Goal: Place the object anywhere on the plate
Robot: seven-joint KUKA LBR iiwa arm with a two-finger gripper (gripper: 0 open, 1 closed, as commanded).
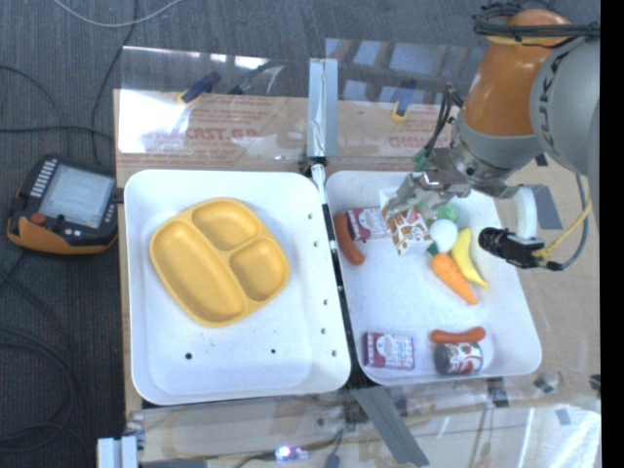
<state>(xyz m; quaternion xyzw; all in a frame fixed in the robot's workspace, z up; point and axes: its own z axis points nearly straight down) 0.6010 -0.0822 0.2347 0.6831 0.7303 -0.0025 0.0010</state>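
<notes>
Jaws hang low over the right bin, directly above a small patterned carton; whether they grip it, or how wide they stand, cannot be told, as the wrist hides them. At nine o'clock from there, the yellow sectioned plate lies in the left bin.

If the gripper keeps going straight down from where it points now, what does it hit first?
Most likely the small patterned carton right under the gripper in the right bin; the white egg sits beside it. Depth is hard to judge from above.
</notes>
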